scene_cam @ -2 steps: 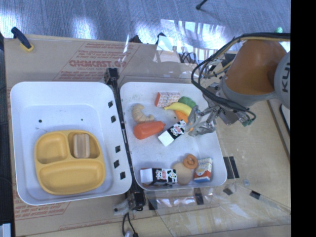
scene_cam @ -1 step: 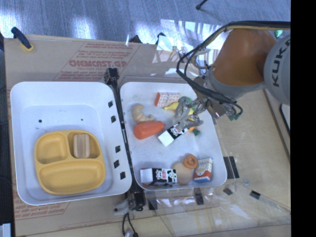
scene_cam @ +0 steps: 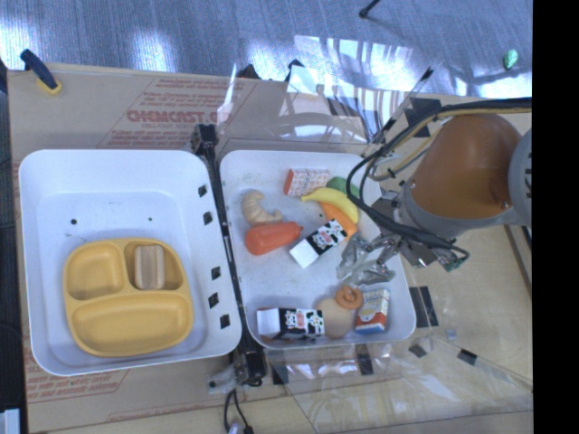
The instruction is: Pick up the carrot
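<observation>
carrot (scene_cam: 271,238) — stubby, smooth orange, plastic-looking, lying in right bin (scene_cam: 237,269) left of the cow-print carton (scene_cam: 318,242) | gripper (scene_cam: 366,259) — metallic, over bin's right side; jaw state unreadable | yellow tray (scene_cam: 127,319), left bin

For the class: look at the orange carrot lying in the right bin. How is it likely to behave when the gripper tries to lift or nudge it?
The carrot looks like smooth moulded plastic, so probably stiff and light, and perhaps slippery. Its rounded, tapered shape lying on its side suggests it may roll or pivot if pushed. The croissant and milk carton lie close, so it could bump them.
</observation>
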Controlling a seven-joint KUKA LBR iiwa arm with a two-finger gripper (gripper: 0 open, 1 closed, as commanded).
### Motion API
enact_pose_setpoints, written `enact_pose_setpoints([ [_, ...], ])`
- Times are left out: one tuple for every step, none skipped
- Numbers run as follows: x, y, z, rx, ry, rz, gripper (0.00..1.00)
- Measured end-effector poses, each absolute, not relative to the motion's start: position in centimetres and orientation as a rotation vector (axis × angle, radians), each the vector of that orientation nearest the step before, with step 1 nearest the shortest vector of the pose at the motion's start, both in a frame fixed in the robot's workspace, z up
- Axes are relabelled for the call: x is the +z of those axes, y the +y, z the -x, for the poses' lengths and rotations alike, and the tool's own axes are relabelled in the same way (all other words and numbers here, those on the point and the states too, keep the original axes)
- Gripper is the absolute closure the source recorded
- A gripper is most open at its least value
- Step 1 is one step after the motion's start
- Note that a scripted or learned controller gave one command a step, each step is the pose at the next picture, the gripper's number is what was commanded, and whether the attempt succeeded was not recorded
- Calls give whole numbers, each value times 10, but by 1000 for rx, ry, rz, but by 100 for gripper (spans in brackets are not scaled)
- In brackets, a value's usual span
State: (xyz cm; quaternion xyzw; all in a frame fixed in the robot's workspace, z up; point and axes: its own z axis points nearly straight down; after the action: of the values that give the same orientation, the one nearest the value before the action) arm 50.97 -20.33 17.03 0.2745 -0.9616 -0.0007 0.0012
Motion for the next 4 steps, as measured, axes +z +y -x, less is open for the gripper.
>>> enact_pose_setpoints([
  [222, -191, -495, 5, -3122, -400, 100],
  [264, -209, -549, 7, -3093, -587, 100],
  [247, -128, -539, -2, -3139, -113, 100],
  [246, -212, -568, 6, -3125, -354, 100],
])
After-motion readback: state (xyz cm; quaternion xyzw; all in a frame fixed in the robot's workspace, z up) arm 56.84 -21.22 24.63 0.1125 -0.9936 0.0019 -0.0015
